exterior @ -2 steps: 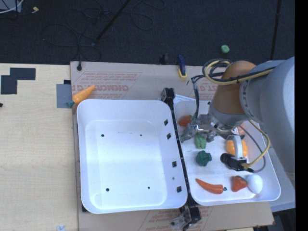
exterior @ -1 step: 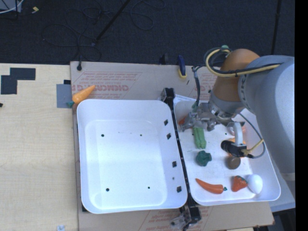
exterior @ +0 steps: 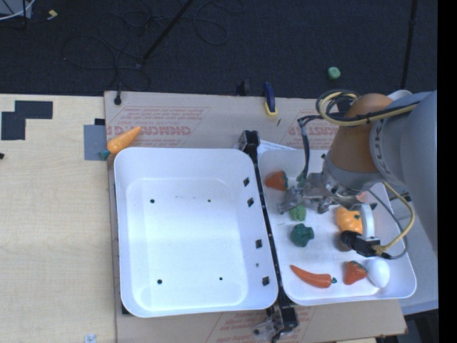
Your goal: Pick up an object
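The arm (exterior: 385, 145) reaches into the right bin (exterior: 400, 284). Its gripper (exterior: 298, 199) sits low over a pale green piece (exterior: 298, 211), though I cannot tell its grip. Nearby lie a dark green broccoli (exterior: 302, 234) and a red chili (exterior: 312, 276).

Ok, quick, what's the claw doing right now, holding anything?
Claw: down in the right shallow white bin, over a small light-green toy piece; grip state cannot be told.
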You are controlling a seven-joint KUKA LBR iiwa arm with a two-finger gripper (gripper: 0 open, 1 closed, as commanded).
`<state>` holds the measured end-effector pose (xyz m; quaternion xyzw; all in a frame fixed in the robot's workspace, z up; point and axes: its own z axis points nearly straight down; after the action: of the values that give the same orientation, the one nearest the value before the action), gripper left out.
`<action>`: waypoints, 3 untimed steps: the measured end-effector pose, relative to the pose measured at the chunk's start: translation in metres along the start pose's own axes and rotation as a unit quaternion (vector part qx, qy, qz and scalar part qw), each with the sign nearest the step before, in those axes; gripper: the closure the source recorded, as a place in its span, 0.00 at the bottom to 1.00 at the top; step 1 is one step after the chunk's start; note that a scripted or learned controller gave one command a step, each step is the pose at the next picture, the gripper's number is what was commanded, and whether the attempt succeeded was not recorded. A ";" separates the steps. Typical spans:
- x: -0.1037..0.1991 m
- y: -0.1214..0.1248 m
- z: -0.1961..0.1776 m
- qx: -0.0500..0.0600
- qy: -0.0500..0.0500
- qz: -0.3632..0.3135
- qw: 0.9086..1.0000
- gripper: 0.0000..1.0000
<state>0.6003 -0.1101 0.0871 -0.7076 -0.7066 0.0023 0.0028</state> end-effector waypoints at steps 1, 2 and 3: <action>0.030 0.045 -0.001 -0.004 0.000 -0.003 1.000 0.00; 0.028 0.005 0.000 0.000 0.000 0.000 1.000 0.00; 0.008 0.045 -0.001 -0.004 -0.001 -0.002 1.000 0.00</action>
<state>0.6452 -0.1019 0.0879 -0.7062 -0.7080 0.0001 -0.0006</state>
